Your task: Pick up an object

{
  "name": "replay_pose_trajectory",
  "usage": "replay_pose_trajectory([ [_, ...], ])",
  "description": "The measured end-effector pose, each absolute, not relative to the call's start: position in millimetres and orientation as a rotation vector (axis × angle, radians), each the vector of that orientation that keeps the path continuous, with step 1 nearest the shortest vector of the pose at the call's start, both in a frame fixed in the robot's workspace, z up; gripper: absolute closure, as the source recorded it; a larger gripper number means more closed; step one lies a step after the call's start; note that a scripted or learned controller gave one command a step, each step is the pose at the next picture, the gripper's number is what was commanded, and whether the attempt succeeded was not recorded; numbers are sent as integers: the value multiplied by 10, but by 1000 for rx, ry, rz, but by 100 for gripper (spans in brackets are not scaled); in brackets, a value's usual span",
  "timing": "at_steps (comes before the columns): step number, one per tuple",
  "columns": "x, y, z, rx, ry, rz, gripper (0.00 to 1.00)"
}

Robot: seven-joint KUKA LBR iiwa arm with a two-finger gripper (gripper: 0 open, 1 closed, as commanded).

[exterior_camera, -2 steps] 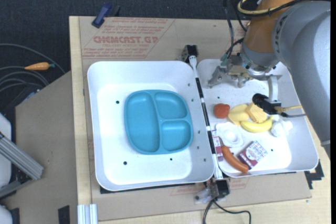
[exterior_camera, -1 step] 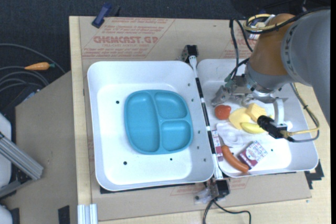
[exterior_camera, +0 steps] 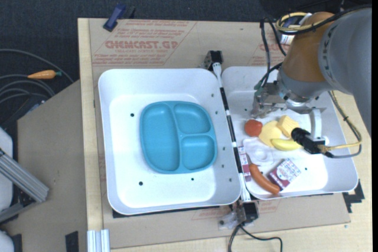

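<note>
In the right bin (exterior_camera: 339,177) lie a small red tomato (exterior_camera: 253,127), a yellow banana (exterior_camera: 276,138), a pale yellow block (exterior_camera: 287,124), a sausage (exterior_camera: 263,179), a red and white packet (exterior_camera: 286,172) and a clear plastic piece (exterior_camera: 258,154). My gripper (exterior_camera: 263,104) hangs low over the bin's upper left part, just above and to the right of the tomato. Nothing can be seen held in it. The grey arm with its orange band (exterior_camera: 304,56) covers the bin's far right corner.
The left bin (exterior_camera: 118,180) holds a blue divided plate (exterior_camera: 177,136). A black clamp (exterior_camera: 213,58) sits at the top of the seam between the bins. A black cable fitting (exterior_camera: 306,140) on the arm hangs over the banana's right end.
</note>
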State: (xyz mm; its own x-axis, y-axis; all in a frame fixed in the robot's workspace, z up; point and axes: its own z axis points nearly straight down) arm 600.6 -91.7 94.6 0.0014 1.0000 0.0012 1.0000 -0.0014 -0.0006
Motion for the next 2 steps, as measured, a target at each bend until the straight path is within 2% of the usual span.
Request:
replay_pose_trajectory([
  [1,6005,-917,944,-2222,-2219,0,0],
  [2,6531,-967,848,-2221,-2223,-1,0],
])
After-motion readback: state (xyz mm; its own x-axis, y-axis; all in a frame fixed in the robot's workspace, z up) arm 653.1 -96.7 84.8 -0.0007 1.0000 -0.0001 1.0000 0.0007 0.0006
